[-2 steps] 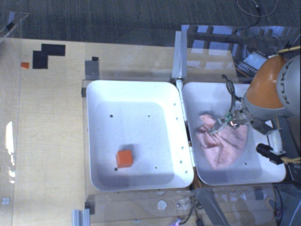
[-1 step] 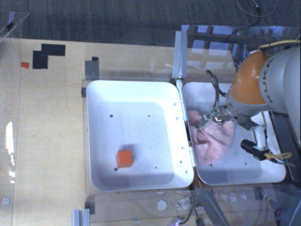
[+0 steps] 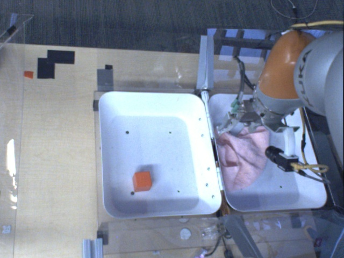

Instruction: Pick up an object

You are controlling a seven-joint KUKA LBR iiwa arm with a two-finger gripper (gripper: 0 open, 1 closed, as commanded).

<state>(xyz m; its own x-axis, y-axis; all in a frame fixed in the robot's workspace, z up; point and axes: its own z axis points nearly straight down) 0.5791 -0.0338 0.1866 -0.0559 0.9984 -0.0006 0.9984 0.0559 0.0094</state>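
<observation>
a pink cloth point(image 3: 243, 156) lies crumpled in the right bin point(image 3: 301, 198), against that bin's left wall, next to the divide between the two bins. it spreads from the bin's upper left toward its middle, and its upper edge is bunched up under the gripper point(image 3: 238, 120). the gripper sits directly over that upper edge, at the far left corner of the right bin, and its metal tip meets the top folds of the cloth. the tip is small and tangled with the fabric from this slant, so i cannot tell whether the gripper is open or closed, or whether any cloth is pinched in it. the grey arm point(image 3: 317, 63), with its orange band, comes in from the right above the same bin. in the left bin point(image 3: 161, 109) a small orange cube point(image 3: 142, 181) rests on the floor near the lower left, well apart from the gripper and the cloth. both bins stand side by side on the pale wooden bench point(image 3: 54, 160).
</observation>
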